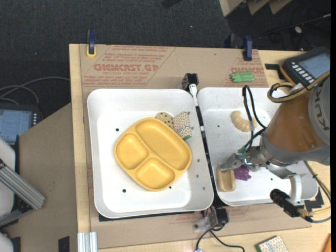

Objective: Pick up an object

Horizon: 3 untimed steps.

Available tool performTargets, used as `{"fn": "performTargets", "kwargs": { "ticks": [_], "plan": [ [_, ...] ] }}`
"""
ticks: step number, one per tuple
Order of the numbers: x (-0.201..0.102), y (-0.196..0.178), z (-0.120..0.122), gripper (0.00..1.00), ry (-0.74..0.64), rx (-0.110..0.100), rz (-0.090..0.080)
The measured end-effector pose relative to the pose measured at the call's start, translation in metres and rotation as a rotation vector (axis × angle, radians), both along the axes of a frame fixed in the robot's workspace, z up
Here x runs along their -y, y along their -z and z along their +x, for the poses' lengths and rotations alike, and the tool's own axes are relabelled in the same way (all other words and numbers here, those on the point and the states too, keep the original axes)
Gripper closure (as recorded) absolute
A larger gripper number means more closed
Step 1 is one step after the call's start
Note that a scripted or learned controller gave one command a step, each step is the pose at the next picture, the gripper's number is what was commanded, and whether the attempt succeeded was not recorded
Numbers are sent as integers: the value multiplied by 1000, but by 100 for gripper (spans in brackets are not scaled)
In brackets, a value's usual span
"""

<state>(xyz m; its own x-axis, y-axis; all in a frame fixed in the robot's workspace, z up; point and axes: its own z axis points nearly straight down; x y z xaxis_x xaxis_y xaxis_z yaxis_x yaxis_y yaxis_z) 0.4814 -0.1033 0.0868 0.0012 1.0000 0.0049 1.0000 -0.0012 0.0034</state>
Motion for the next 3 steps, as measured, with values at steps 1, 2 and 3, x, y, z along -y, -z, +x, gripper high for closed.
{"fn": "performTargets", "kwargs": {
  "ticks": [1, 2, 3],
  "plan": [
    [1, -14, 3, 100, 0, 13, -5],
    [4, -13, 2, 0, 3, 13, -10],
    [7, 2, -1, 0, 1, -1, -6]
  ]
}}
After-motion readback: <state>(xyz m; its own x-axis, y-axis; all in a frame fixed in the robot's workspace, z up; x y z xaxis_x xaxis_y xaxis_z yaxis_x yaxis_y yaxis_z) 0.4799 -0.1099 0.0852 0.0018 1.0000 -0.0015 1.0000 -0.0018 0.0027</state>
